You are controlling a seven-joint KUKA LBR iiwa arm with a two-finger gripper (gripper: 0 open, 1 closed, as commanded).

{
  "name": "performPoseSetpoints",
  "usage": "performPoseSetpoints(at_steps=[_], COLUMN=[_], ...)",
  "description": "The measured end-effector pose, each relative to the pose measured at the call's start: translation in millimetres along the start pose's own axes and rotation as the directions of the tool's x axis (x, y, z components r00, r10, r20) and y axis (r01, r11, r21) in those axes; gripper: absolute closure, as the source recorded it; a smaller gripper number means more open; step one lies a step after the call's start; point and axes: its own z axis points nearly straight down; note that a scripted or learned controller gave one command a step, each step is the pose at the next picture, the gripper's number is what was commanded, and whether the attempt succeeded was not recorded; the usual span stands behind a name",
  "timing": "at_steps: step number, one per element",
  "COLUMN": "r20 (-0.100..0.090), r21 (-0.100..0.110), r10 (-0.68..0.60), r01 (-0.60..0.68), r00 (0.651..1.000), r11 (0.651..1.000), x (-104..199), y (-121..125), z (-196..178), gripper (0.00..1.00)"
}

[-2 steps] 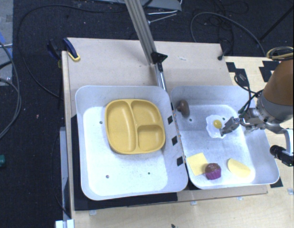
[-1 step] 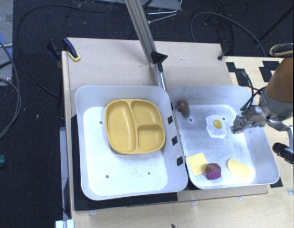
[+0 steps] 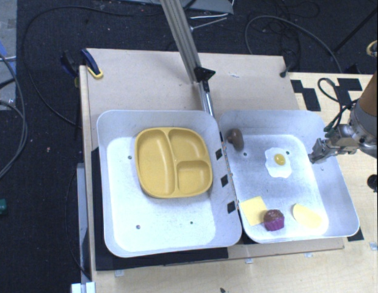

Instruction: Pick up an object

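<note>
Gripper (image 3: pixel 318 151) hangs over the right bin's (image 3: pixel 335 188) right rim with nothing in it; I cannot tell its state. From the right, the arm (image 3: pixel 366 112) reaches in low. Nearest it lies the flat fried-egg toy (image 3: pixel 278 163): light, probably rubbery, thin, so I'd pinch across an edge. A purple lump (image 3: pixel 273 220) near the front looks an easier grip.

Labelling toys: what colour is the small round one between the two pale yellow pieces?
Purple round toy, seen in the camera view.
</note>
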Motion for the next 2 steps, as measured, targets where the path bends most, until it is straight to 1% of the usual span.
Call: performPoseSetpoints(at_steps=[2], r20=[0.000], r21=[0.000], r10=[-0.002], r01=[0.002], r00=[1.000], r11=[1.000], x=[-2.6], y=[1.3], z=[-88.6], gripper=[1.00])
